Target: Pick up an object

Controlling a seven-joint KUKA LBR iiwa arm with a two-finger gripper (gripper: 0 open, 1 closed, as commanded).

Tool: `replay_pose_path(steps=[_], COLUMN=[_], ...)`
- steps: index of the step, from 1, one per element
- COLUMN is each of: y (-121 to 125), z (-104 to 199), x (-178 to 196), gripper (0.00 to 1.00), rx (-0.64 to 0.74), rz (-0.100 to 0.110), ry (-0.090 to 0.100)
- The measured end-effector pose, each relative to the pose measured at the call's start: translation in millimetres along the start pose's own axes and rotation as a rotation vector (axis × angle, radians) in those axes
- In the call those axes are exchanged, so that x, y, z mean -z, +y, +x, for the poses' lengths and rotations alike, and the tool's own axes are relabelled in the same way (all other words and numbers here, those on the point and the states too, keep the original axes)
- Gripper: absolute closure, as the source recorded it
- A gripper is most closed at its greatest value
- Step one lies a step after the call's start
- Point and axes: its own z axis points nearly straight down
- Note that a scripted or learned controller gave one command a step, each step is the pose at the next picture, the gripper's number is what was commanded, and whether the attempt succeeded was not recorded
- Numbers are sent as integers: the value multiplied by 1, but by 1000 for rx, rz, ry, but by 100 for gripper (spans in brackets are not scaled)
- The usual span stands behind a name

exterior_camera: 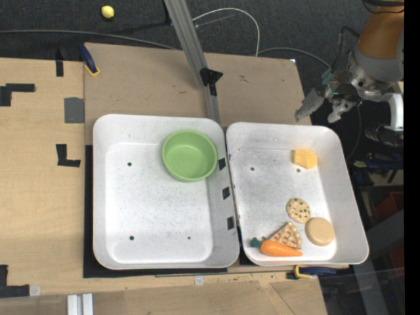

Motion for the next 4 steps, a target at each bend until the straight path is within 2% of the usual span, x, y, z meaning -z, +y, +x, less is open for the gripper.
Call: replay_pose_path(steps=[1, 2, 4], y=[0, -5, 0], z=[0, 9, 14], x=[0, -58, -173], gripper=[0, 0, 0], rx=[0, -1, 0], rz=[0, 6, 6], ry=[0, 2, 1])
